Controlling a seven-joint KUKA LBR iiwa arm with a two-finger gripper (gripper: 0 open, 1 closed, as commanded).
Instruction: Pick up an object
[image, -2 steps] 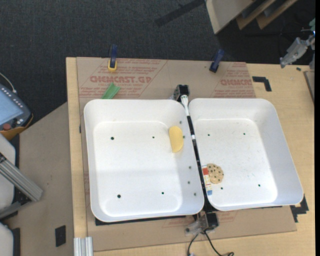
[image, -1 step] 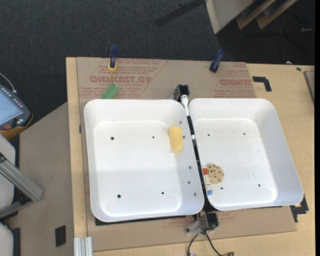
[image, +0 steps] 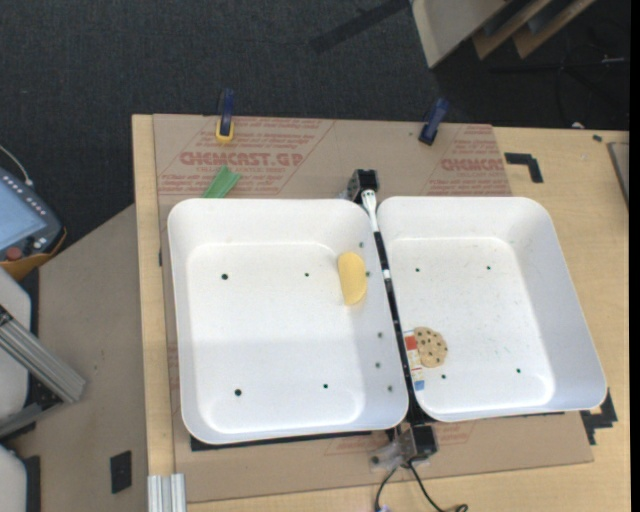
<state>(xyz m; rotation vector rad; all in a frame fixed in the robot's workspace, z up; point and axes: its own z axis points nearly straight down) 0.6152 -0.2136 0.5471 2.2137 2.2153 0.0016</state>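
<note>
Inspecting the bench from above, I am finding two candidates for the pick, and I cannot tell how my gripper is set, so I am not taking a wide opening for granted. The yellow oblong piece (image: 351, 278) is lying in the left bin (image: 180, 300), the bin farther from where my arm is reaching in, just beside the wall it shares with the other bin. The round cookie (image: 431, 347) is lying flat in the right bin (image: 577, 300), the nearer one, close to that same shared side, with a small red and blue slip (image: 414, 366) touching or just beside it. I am judging the main hazard to be the raised rims along the black strip (image: 385, 285) between the bins: a descent on either item is risking a strike on a wall before closing. The cookie is sitting low, so a closure is likely passing over it or catching the slip instead. The yellow piece is looking rounded and is liable to roll or squirt aside under an off-centre squeeze.
</note>
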